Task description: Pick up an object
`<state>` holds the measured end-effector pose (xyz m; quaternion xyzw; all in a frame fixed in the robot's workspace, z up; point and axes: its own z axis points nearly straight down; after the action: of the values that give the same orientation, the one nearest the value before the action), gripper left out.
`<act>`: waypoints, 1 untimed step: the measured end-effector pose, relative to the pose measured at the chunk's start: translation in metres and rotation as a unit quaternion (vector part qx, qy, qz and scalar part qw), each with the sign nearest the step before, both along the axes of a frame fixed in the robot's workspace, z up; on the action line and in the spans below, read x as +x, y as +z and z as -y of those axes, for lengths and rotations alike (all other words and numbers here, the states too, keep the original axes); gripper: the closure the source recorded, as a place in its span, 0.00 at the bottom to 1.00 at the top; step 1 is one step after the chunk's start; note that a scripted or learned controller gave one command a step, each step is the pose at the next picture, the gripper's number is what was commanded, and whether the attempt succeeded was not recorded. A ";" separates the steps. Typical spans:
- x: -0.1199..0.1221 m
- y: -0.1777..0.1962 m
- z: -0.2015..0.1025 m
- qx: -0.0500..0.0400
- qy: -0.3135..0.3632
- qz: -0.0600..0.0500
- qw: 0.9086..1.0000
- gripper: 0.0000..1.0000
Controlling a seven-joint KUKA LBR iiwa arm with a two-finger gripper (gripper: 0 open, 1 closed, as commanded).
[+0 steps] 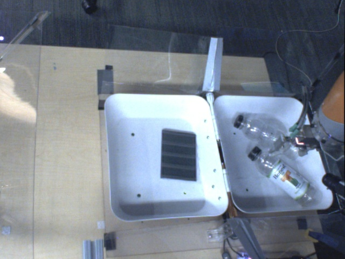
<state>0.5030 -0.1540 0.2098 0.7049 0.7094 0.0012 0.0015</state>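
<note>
Right bin (237, 196): two clear bottles (280, 174) | left bin (116, 144): one dark ridged pad (179, 154)

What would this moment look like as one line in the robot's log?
task: pick object | gripper: over right bin, among two clear bottles | left bin: dark ridged block | grasp: unconfirmed

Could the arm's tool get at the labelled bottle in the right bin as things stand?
Probably yes. The tool hangs over the right bin, just above the labelled bottle, which lies on its side with nothing on top. A second clear bottle lies close beside it and might get nudged.
</note>
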 end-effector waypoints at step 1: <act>0.002 0.011 -0.001 0.000 0.002 0.003 1.000 1.00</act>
<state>0.5054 -0.1530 0.2211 0.7034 0.7108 0.0032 0.0036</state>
